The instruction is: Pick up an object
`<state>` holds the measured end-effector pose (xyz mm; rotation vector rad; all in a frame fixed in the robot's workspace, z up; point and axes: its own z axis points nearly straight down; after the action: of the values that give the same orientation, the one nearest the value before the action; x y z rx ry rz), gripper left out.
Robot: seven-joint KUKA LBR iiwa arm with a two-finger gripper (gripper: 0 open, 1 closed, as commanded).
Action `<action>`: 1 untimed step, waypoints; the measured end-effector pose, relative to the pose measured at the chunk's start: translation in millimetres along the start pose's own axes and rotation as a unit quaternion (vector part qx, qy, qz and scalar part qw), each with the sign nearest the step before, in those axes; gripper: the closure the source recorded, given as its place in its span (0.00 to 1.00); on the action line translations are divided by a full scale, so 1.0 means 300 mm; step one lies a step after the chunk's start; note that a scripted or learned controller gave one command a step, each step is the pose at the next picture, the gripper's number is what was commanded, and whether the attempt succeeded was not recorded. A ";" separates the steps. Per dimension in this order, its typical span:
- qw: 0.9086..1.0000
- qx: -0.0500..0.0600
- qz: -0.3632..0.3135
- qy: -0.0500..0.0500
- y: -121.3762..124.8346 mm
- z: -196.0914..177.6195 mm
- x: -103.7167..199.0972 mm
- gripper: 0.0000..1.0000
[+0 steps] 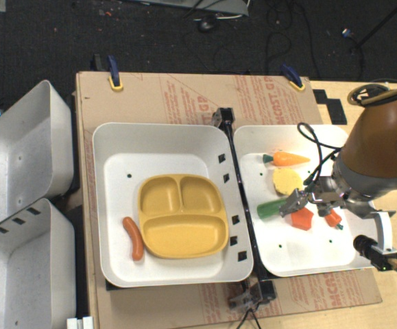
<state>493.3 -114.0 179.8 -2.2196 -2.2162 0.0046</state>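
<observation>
The right bin point(301, 262) holds an orange carrot point(291, 159), a pale yellow piece point(287, 181), a green stick-shaped piece point(272, 208), a red chunk point(302, 218) and a small orange-red bit point(332, 218). My gripper point(309, 199) hangs low over the middle of this bin, just above the red chunk and at the right end of the green piece. The wrist hides part of what lies beneath it. Nothing visibly sits in the gripper.
The left bin point(116, 156) carries a yellow divided plate point(183, 216) and a reddish sausage point(134, 237) beside its left edge. A black divider point(238, 190) runs between the bins. The arm's orange-banded body point(383, 142) covers the right bin's right side.
</observation>
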 end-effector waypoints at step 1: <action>1.000 0.000 0.000 0.000 0.000 0.160 0.032 0.00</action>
<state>493.0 -104.4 131.7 -2.2184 -2.2159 0.0046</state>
